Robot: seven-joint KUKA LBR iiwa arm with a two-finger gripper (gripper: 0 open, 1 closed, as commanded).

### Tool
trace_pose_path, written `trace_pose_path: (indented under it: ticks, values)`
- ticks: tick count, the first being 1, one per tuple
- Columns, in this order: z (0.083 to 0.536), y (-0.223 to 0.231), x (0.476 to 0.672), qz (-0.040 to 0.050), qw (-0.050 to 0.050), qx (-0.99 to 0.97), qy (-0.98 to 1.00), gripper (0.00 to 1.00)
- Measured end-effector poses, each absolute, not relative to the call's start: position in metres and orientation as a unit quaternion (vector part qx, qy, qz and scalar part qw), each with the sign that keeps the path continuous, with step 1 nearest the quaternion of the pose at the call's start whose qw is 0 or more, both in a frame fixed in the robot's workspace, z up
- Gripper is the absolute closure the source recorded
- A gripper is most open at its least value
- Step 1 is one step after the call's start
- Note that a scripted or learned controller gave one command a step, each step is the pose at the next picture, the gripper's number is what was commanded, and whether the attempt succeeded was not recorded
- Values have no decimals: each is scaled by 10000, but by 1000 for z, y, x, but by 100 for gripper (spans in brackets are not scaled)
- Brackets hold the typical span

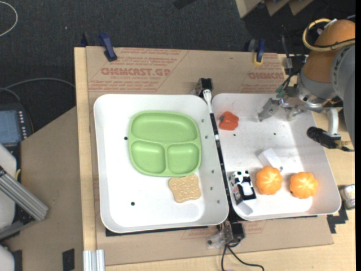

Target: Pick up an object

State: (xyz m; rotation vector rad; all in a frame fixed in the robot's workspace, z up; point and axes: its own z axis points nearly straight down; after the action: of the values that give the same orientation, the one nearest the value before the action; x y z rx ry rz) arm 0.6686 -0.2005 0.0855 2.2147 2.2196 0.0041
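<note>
The gripper (280, 107), fingers spread and holding nothing, hovers over the right white bin (316, 208). A small red rounded object (228, 120) lies nearest; two orange mandarins (269, 180) and a black-and-white toy (243, 186) lie farther.

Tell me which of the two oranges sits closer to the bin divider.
The left orange, beside the black-and-white toy; the other orange lies nearer the right bin's outer edge.

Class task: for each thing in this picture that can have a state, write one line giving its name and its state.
Green tray: upright, compartments bare, in the left bin.
Cracker: flat, touching the tray's near edge.
Two oranges: whole, apart, in the right bin.
Red piece: lying loose.
End effector: above the right bin, holding nothing.
</note>
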Motion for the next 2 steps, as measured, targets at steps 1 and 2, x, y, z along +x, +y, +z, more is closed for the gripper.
trace_pose_path:
  ticks: [1, 2]
  values:
    - [97, -201, 668, 10, 40, 7062, 7080, 100]
    - [84, -217, 537, -25, -52, 7096, 7046, 100]
